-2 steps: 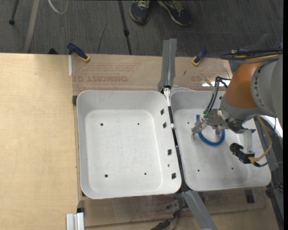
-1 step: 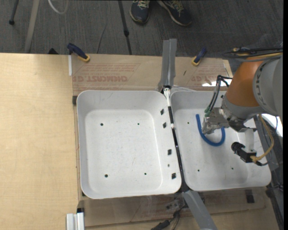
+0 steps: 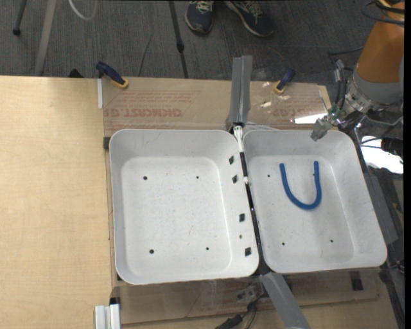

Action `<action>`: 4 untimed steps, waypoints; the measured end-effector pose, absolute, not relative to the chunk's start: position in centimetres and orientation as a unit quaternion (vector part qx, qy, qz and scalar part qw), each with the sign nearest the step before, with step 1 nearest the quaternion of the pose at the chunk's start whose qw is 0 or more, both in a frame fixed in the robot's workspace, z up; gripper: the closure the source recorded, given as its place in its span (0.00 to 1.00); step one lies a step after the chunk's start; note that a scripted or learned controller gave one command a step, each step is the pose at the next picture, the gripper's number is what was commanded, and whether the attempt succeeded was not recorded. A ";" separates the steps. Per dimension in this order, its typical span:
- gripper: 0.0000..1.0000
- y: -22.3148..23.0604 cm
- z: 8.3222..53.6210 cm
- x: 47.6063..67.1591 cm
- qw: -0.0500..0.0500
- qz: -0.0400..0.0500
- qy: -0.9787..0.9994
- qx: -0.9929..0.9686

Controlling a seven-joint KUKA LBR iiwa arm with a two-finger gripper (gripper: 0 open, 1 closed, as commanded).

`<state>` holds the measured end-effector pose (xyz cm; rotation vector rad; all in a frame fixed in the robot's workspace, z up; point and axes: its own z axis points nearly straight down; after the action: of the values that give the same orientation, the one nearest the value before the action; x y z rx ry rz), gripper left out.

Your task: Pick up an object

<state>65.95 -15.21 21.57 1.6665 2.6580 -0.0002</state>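
While the arm sits at the upper right of the frame, status as seen:

gripper point(image 3: 323, 127): above the far right corner of the right bin, at its rim; small and partly blurred, so I cannot tell how it is set. Nothing visible in its grasp.
arm point(image 3: 379, 54): orange band visible at the upper right edge, grey wrist below it, angled down-left toward the bin corner.
blue U-shaped object point(image 3: 301, 186): lies flat in the right bin, upper-middle area, open end toward the top of the frame. Apart from the gripper, below and left of it.
right bin point(image 3: 359, 244): white, shallow, right half of the frame; holds the blue piece.
left bin point(image 3: 122, 212): white, shallow, centre-left; touches the right bin along the middle seam.
grey bar point(image 3: 241, 90): runs from top centre down to the seam between the bins.
cardboard sheet point(image 3: 160, 103): under and behind both bins.
clamps point(image 3: 110, 74): blue-and-yellow, one upper left of the cardboard, another near top centre-right.
bench point(image 3: 51, 193): pale wood, left side of the frame.
shoes point(image 3: 200, 15): on the floor at top centre.
path: no object between gripper and blue piece; the bin rim is right beside the gripper.
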 end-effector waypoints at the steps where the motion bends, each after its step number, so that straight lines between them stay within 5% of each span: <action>1: 0.00 -15.2 21.5 65.9 0.002 0.000 0.847 0.531; 2: 0.00 -16.1 9.4 61.7 0.003 0.000 0.845 0.534; 3: 0.00 -10.6 9.2 57.9 0.000 0.000 0.930 0.366; 4: 0.00 -9.7 9.2 64.0 0.001 0.000 0.930 0.368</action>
<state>63.96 -9.75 9.21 1.1545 2.9189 0.0008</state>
